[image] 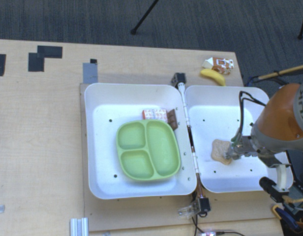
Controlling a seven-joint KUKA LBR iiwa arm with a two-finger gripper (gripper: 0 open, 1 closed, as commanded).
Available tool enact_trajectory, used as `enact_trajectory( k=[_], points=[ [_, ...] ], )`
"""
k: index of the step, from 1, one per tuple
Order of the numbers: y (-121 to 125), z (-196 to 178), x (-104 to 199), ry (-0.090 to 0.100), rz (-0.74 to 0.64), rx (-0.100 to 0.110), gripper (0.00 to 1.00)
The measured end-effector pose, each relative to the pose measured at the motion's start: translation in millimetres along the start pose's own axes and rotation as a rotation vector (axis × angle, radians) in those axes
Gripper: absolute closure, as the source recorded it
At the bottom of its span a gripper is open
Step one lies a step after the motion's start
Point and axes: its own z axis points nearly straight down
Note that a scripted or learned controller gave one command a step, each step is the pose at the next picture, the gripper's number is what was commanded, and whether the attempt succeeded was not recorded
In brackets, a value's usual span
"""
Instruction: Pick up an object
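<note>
Left bin: green three-compartment tray, small patterned box touching its far edge. Right bin: tan flat object near the centre. Gripper at its right edge; finger state cannot be determined.

Divided plate: pale green. Bins: white. Banana: yellow. Flat piece beside tool: tan, possibly bread. Small box: red-and-white pattern. Tabletop: light wood.
</note>
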Motion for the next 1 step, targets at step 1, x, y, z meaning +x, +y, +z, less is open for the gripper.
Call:
enact_trajectory(
  k=[1],
  points=[
    [-0.3,0.5,0.1,0.0,-0.001,0.001,0.0]
  ],
)
